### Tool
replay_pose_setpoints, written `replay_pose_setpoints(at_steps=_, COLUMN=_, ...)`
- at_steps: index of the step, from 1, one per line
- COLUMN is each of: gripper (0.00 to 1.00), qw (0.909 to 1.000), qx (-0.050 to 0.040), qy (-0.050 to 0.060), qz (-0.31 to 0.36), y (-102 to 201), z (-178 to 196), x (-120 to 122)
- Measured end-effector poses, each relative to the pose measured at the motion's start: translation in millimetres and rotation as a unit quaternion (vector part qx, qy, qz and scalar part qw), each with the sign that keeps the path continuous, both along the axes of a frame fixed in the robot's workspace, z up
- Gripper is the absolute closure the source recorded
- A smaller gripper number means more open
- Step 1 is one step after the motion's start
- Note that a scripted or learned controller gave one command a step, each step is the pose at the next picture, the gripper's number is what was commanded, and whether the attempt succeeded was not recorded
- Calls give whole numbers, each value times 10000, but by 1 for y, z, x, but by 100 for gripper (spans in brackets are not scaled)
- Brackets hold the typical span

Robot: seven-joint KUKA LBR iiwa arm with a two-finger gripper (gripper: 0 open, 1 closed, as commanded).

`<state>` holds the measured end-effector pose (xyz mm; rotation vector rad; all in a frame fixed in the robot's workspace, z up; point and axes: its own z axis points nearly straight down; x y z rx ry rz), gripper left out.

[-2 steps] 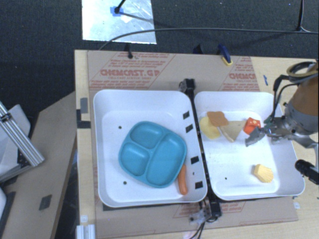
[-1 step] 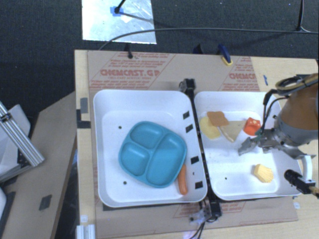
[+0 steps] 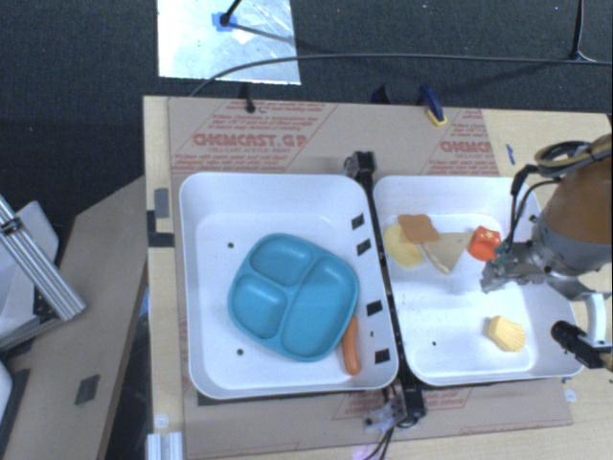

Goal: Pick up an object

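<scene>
My fingers, opening indeterminable, sit beside the red toy; judged light, rigid, grippable across its sides.

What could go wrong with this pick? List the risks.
1. The pincer sits beside the red piece, which touches the beige wedge; a closing grasp may push both instead of catching one.
2. The red piece lies near the right bin's wall side where the arm enters, so room to approach looks tight.
</scene>
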<state>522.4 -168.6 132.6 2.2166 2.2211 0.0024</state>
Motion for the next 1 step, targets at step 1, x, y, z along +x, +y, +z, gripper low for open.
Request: replay_pose_setpoints(at_steps=1, gripper=100, qw=10000, qx=-4, qy=-14, qz=10, y=-4, z=64, x=2)
